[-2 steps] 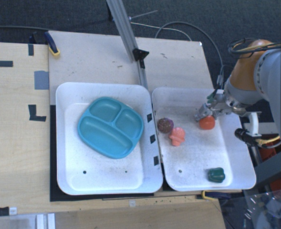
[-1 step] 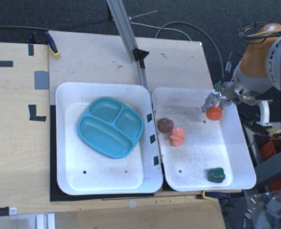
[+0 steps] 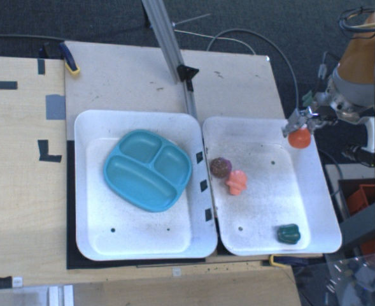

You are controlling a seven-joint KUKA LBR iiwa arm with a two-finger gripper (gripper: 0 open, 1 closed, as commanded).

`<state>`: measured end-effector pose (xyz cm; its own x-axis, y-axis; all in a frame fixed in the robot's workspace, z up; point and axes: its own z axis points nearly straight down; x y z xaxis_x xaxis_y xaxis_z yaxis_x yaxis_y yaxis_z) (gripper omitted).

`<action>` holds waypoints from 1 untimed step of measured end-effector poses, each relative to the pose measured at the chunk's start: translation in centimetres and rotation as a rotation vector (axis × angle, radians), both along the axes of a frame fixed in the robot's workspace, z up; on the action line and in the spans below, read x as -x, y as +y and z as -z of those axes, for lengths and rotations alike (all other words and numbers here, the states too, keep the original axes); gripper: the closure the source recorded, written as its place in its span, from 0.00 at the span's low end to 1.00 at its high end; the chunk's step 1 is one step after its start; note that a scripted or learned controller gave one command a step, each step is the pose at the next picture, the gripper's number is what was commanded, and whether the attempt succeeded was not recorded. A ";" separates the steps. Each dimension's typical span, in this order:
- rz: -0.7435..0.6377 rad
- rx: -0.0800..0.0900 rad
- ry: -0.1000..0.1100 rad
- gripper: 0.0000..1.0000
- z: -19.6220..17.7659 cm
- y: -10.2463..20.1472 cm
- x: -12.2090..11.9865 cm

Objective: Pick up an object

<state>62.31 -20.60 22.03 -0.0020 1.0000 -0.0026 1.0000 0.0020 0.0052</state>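
Reaching in from the right with the gripper (image 3: 300, 125), low over the far right corner of the right bin (image 3: 314, 190). Hanging just above an orange round piece (image 3: 300, 139), touching it or nearly so. Not possible to tell at this slant whether clenched on that piece, merely resting against it, or released. Sitting right at the bin's rim with that orange piece, half over the white wall and half over the bin floor.

Moving outward across the right bin: lying near its left wall, a dark maroon ball (image 3: 221, 166) and a pink lumpy toy (image 3: 237, 182), just beside each other and well apart from the gripper. Resting in the near right corner, alone, a green toy (image 3: 288, 233). Leaving a broad bare stretch of white floor between those three, speckled with dark grit.

Crowding the gripper on its own side: the bin's raised wall directly beneath, and cables (image 3: 251, 37) looping over the dark floor behind.

Filling much of the left bin (image 3: 85, 190), a blue divided plate (image 3: 149, 169) lying flat and slightly turned. Slanting down from the top edge to the seam between the two bins, a grey metal rail (image 3: 165, 34), well apart from the gripper.
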 end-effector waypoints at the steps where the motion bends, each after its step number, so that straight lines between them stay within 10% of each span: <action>1: 0.000 -0.001 0.000 1.00 -5.4 0.0 -0.1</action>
<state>62.43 -20.57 27.39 -0.0023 1.0000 -0.0019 1.0000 0.0023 0.0049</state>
